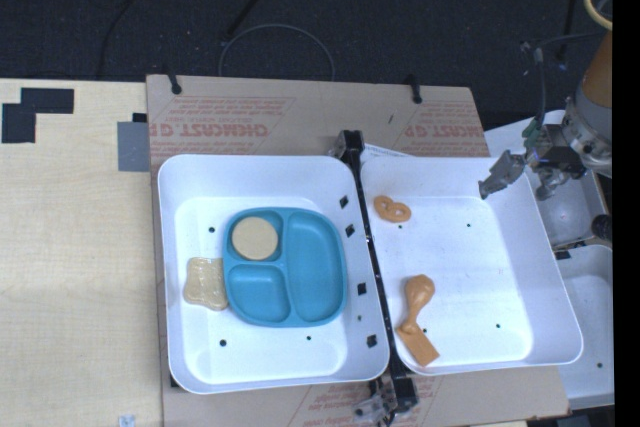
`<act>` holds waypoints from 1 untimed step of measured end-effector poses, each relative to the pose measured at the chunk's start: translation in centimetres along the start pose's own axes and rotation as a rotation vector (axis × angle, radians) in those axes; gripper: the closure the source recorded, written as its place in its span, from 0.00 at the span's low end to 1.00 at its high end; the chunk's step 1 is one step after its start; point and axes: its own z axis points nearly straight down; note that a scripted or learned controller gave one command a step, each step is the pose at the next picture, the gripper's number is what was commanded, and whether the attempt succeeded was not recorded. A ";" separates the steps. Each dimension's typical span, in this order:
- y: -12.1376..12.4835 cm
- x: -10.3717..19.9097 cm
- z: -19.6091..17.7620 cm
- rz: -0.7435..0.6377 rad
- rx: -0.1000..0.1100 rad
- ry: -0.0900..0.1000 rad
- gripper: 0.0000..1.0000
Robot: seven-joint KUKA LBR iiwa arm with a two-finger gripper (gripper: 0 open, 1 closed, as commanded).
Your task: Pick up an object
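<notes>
Candidates for pickup lie in both bins. In the right bin (540,245) you have a small pretzel-shaped piece (392,210) near the divider at the far side, and an orange drumstick-shaped toy (417,317) near the divider at the near side. In the left bin (190,185) a blue divided tray (300,275) carries a round tan disc (254,238) in one compartment, and a pale waffle-like piece (205,283) lies touching the tray's outer edge.

The gripper (512,172) sits above the right bin's far right corner, well apart from every item. You cannot tell from this view whether its jaws are parted or closed.

Expect the toys to be light, hard and smooth, so liable to slip. Take the drumstick across its narrow neck. The pretzel piece is thin and flat; grasp across its outer lobes. Avoid the tray: it looks too wide.
</notes>
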 end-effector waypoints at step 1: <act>0.2 0.0 -0.6 -0.002 -0.010 -0.002 0.00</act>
